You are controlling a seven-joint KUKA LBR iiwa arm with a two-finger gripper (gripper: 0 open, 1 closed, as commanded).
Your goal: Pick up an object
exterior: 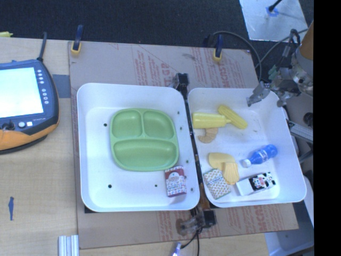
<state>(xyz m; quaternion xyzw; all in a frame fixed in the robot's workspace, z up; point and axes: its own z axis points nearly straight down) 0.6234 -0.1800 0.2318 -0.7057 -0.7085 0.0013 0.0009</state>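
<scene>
Two white bins sit side by side on the table (42, 185), the left bin (93, 143) holding a green divided plate (144, 139) and a small red carton (175, 181) near its front right corner. The right bin (277, 137) carries the clutter: a yellow toy drill-like piece (209, 120) touching a corn cob (233, 116), a tan cookie (208, 136) just below them, a yellow wedge (224, 164), a patterned packet (216, 183), a cow-print box (257, 183) and a blue bottle (261, 155). A tablet (24, 97) lies at the left edge of the table. The hand (269, 95) hangs over the back right corner of the right bin, its fingers seemingly spread and pinching nothing, well apart from every object. The bottle looks the likeliest pick: light, stiff plastic, but round and slick, so it may roll; I would grip it across the middle of its body, fingers square to its length
</scene>
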